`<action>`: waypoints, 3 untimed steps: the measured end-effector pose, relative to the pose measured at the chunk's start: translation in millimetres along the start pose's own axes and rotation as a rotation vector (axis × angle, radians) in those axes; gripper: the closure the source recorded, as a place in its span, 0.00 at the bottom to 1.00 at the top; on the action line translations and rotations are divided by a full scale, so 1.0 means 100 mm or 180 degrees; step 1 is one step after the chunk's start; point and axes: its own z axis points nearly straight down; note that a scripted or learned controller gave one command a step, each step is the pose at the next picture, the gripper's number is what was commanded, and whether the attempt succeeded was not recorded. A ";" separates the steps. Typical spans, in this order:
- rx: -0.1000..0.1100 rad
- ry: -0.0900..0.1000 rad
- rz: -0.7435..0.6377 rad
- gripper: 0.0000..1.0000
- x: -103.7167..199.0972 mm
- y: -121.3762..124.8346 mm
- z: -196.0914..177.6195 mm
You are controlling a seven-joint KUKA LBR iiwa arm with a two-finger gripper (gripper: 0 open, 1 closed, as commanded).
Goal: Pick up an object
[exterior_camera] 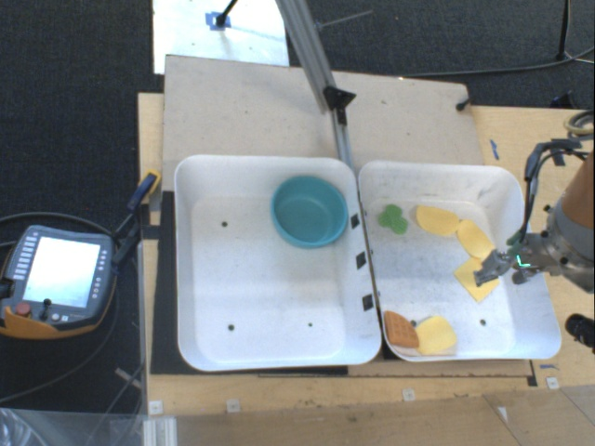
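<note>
The right bin (502, 186) holds a small green piece (392, 218) and two yellow oval pieces (436, 219) (475, 240) near its back. A yellow wedge (474, 286) lies at mid right. An orange-brown piece (401, 329) and a yellow round piece (436, 335) lie at the front. My gripper (491, 269) reaches in from the right, its tip right over the upper edge of the yellow wedge. Whether it touches the wedge I cannot tell.
The left bin (214, 333) holds a teal bowl (309, 211) at its back right corner. A grey pole (311, 49) slants down to the seam between the bins. A teach pendant (54, 277) lies left of the bench.
</note>
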 end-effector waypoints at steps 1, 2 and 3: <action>0.0000 0.0000 0.0000 0.00 0.00 0.00 0.00; 0.0015 0.0005 0.0001 0.00 0.03 -0.09 0.58; 0.0011 0.0003 0.0001 0.00 0.03 -0.09 1.02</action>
